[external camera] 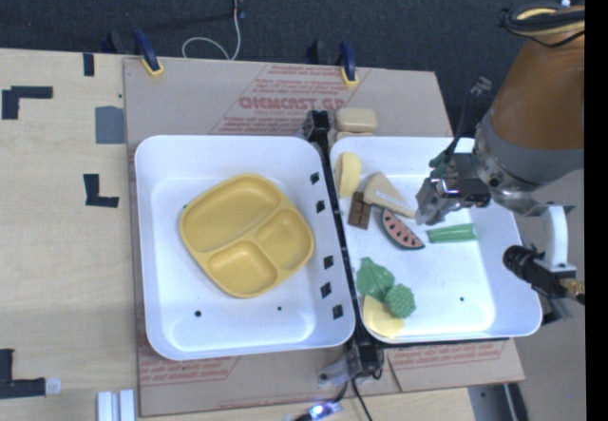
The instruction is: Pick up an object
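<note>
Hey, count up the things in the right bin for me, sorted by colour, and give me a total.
Green: 2, the broccoli and the green stick
Yellow: 2, the banana and the lemon
Cream: 1, the wedge
Brown: 1, the brown block
Red: 1, the watermelon slice
Total: 7

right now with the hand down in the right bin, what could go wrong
1. The hand sits among close neighbours: the wedge, the watermelon slice and the green stick. Closing here may catch two things, or only nudge one aside.
2. The stick is thin and lies flat, so it may slip out.
3. The toys crowd the divider; a push could jam them against it.
</note>
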Action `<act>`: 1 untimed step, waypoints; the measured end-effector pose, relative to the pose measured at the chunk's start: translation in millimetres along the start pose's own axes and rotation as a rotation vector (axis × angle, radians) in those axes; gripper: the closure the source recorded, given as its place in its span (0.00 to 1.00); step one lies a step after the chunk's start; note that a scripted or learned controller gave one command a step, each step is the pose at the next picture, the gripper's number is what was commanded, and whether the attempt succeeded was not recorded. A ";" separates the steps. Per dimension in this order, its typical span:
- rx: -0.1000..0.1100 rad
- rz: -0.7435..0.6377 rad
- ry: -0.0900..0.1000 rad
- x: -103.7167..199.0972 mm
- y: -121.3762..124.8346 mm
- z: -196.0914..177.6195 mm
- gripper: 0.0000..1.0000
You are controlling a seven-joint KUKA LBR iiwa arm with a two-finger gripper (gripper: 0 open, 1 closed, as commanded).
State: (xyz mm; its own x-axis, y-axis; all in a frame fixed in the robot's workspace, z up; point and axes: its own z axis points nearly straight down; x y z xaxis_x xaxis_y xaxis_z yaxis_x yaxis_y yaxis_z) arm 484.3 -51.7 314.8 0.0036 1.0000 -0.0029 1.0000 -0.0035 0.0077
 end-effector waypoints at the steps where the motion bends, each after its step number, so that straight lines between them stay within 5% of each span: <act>1: 0.024 -0.008 0.005 53.0 -5.1 138.4 1.00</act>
State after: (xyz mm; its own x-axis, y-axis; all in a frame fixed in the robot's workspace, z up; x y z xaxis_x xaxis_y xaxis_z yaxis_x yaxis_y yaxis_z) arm 480.4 1.0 176.3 -0.0042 1.0000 0.0020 0.9999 0.0042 -0.0160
